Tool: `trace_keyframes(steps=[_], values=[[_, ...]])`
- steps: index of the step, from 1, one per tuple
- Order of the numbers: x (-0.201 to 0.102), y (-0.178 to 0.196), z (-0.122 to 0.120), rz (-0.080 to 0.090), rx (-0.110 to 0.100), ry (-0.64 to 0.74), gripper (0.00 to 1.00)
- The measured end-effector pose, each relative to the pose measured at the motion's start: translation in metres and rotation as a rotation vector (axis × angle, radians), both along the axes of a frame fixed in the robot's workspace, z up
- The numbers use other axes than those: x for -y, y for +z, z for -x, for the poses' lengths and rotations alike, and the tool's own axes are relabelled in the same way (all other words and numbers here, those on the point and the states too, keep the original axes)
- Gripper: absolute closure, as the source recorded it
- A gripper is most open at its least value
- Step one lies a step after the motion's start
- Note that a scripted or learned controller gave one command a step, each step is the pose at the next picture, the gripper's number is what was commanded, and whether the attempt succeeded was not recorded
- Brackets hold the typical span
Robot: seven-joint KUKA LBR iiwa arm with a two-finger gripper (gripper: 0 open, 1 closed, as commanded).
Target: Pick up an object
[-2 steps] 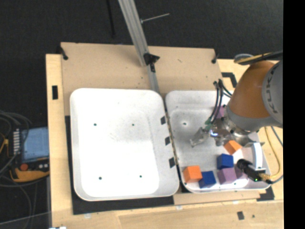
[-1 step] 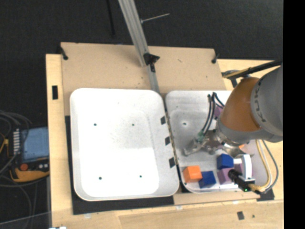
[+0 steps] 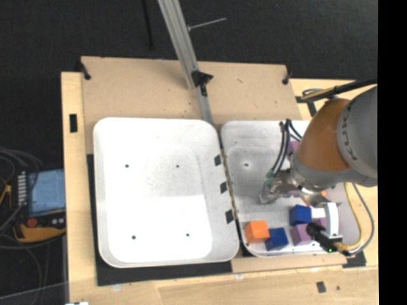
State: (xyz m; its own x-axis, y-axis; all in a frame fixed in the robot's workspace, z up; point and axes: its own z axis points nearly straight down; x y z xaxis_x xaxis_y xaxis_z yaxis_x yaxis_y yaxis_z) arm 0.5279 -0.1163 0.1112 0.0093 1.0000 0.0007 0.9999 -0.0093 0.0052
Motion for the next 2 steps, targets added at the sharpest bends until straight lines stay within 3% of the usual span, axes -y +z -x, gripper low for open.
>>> trace_keyframes(steps=[2], values=[[0.010,0.107,-0.005,0.003,0.003,0.012,1.00]])
